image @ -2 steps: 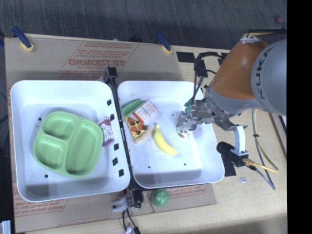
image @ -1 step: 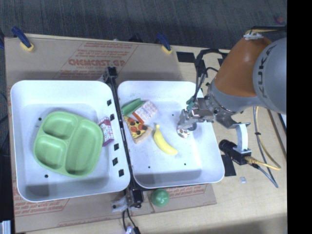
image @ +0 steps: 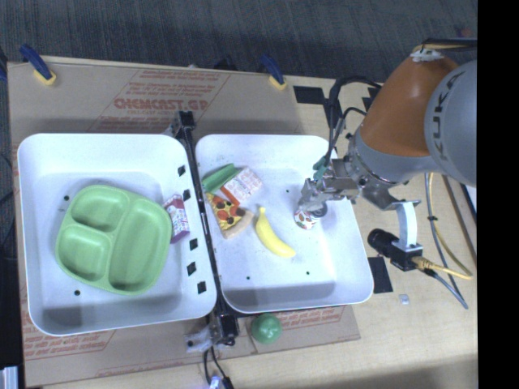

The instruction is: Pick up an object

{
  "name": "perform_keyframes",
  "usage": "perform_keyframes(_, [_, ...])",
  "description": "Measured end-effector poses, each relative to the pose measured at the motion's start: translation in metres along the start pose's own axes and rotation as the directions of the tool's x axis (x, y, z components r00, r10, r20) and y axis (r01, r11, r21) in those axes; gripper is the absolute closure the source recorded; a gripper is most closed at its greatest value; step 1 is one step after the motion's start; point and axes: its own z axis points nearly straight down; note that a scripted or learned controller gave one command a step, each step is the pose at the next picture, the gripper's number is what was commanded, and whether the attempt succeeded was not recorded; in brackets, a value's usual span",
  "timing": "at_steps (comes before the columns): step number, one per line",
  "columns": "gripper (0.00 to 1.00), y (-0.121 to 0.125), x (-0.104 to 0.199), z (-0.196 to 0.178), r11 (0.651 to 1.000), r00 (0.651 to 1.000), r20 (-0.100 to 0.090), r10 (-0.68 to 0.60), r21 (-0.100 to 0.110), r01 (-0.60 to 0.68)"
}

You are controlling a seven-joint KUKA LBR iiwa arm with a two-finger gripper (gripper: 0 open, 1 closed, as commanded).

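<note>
**Kid:** Where is the gripper (image: 310, 205)?

**Helper:** It is down inside the right bin (image: 345, 286), near that bin's 3 o'clock side. The arm (image: 405, 128) comes in from the right — grey, with a big orange band.

**Kid:** Is it holding something?

**Helper:** There is a small round thing (image: 306, 220), white with red and dark spots, right at its tip. It sits at about 6 o'clock from the gripper, touching it or just under it. I cannot tell if the thing is between the fingers, and I cannot tell how far apart they are — they are too small and dark to see.

**Kid:** What else is in that bin?

**Helper:** A banana (image: 273, 234) lies at about 8 o'clock from the gripper, close but apart. A pizza slice (image: 228, 213) lies at 9 o'clock, farther off. A green pepper (image: 217, 177) and a red and white pack (image: 242, 186) are at about 10 o'clock.

**Kid:** And the left bin (image: 49, 318)?

**Helper:** It has a green plate (image: 113, 238) with three parts. A small purple packet (image: 178, 215) sits at the plate's 3 o'clock. A green ball (image: 264, 327) sits outside the bins, at 6 o'clock from the right bin.
</note>
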Motion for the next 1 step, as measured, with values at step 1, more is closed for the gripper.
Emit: perform_keyframes(1, [0.0, 0.0, 0.0, 0.0, 1.0, 1.0, 0.001, -0.001, 0.0, 0.001])
